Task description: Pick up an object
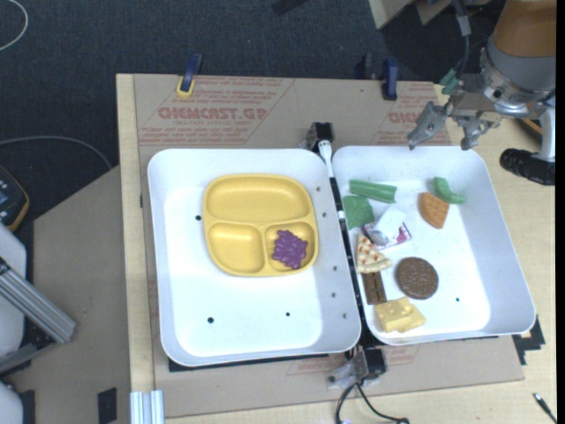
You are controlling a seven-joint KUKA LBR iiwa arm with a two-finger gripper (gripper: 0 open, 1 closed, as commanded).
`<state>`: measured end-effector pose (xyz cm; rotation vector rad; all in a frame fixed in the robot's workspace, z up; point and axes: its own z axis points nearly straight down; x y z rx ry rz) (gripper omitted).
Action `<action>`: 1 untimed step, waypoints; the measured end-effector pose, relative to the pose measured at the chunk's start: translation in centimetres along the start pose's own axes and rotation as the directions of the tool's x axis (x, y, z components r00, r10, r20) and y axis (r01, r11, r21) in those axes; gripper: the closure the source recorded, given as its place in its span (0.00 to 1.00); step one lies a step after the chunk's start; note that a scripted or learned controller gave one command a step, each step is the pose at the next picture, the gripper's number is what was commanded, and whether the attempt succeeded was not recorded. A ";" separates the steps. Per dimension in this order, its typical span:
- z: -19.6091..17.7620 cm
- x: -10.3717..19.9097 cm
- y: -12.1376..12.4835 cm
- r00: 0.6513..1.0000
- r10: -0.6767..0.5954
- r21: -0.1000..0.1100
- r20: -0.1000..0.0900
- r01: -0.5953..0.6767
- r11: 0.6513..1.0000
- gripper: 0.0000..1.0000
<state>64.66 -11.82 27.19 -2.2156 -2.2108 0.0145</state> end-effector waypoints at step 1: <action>-0.8 0.0 0.2 1.000 -0.002 -0.014 0.002 0.002 1.000 0.00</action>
